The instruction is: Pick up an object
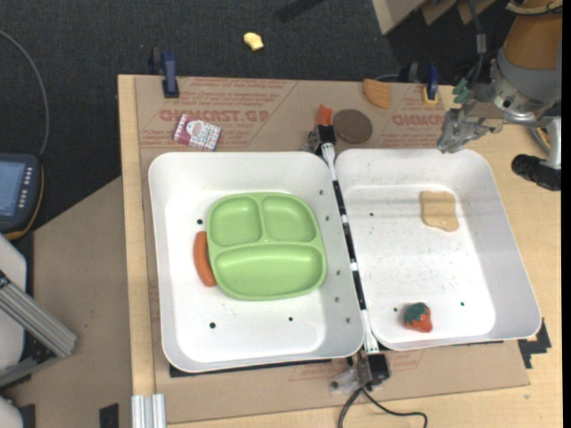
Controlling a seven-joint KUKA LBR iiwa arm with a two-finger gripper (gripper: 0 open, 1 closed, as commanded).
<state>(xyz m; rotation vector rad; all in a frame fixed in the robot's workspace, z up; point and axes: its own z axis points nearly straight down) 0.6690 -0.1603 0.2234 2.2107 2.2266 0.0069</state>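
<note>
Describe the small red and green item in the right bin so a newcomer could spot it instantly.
Start at the right-hand shallow white bin. Near its front edge, a little left of middle, lies a small red toy strawberry with a green leafy top. Its only neighbour in that bin is a flat tan bread-shaped piece near the far side, pale and larger, so the bright red and green mark it out.

Both bins [169, 239] are white, with small dark specks on their floors. The divided plate [265, 244] is light green; the sausage [204, 259] at its 9 o'clock edge is orange-red. The bread slice [439, 210] is pale tan. The strawberry [417, 316] is red with a green top. The bench [268, 114] is light brown with faded red lettering. The pincer [461, 134] is grey metal. The floor [80, 25] is dark grey.
</note>
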